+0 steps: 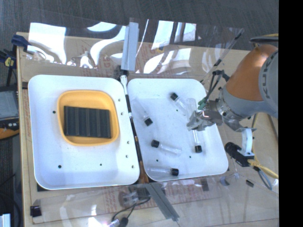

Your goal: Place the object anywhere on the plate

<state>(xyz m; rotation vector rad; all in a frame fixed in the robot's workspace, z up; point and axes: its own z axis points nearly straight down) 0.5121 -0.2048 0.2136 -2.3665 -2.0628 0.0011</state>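
A yellow plate (87,100) with a dark ridged insert (88,122) lies in the left white bin (42,164). Several clear vials with black caps are scattered in the right bin (215,167): one (179,103) at the upper middle, one (165,148) near the centre, one (196,141) at the right, one (163,172) at the front edge. A loose black cap (148,122) lies left of centre. My gripper (195,123) hangs over the right side of the right bin, just above the right-hand vial's upper end. No vial shows between its tips.
A grey divider bar (129,46) stands behind the seam between the bins. Clear plastic sheeting with glare covers the bench around them. The arm's orange band (251,77) looms over the right bin's far right corner.
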